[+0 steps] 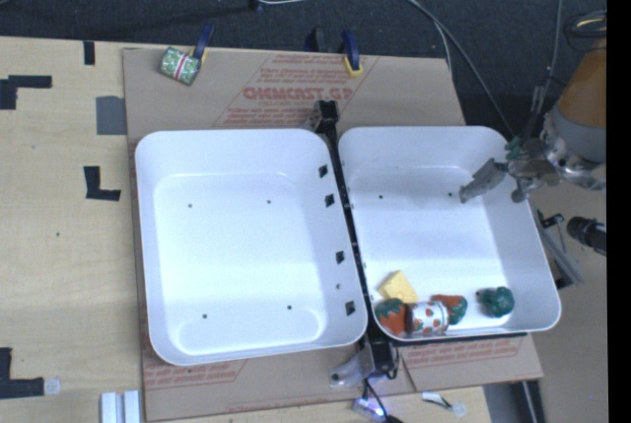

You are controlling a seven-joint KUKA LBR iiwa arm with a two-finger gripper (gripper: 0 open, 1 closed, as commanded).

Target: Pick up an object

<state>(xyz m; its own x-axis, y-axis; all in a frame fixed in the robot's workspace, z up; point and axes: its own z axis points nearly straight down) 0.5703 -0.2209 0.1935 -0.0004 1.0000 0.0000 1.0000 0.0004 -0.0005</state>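
- Along the near edge of the right bin [513,244] we found the candidates bunched together: a yellow wedge [399,287], a red-and-green piece [391,314], a red-and-white can-shaped toy [431,316] and a teal lump [496,301].
- Left bin [158,214] held nothing we could target.
- Gripper [485,180] hung over the far right part of the right bin, well apart from the cluster; nothing sat between its fingers, and we could not tell whether they were spread or closed.
- We judged all four items light and small, probably plastic or foam toys, so weight was no concern.
- Teal lump stood a little apart from the others, near the bin's corner wall: cleanest approach, but rounded, so it could squirt out of a pinch.
- Can-shaped toy looked stiff and smooth; gripping across its body seemed best, though neighbours touched it on the left.
- Yellow wedge had flat faces, good for fingers, if approached from above.
- Risk we saw: sloped bin wall crowding the fingers.
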